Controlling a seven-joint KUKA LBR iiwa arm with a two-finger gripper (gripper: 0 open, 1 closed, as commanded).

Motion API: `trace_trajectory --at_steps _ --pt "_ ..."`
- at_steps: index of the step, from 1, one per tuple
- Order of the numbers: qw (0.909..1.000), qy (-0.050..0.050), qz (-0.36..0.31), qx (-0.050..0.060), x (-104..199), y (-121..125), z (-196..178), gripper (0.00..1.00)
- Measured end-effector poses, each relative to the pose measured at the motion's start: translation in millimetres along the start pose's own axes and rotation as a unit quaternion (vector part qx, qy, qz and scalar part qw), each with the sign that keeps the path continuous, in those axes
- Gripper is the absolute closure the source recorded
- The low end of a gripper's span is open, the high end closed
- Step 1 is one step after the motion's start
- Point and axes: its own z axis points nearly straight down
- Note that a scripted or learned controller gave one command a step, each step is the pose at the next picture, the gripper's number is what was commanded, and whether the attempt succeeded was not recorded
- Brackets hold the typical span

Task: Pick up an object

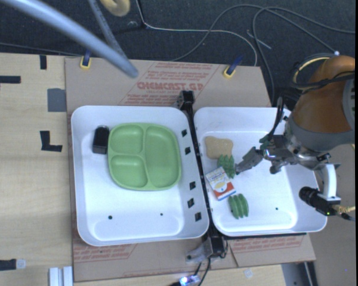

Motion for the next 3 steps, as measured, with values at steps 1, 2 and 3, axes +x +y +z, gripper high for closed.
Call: trace_trajectory --at_steps 1,2,3 --pt "1.0 -0.001 -0.001 -0.005 0.1 2.5 -4.9 0.0" --pt "1.0 0.0 -0.002 -0.003 8.6 -0.9 42.7 0.0" --pt "1.0 0.0 -0.001 -0.003 14.8 0.3 88.2 0.0"
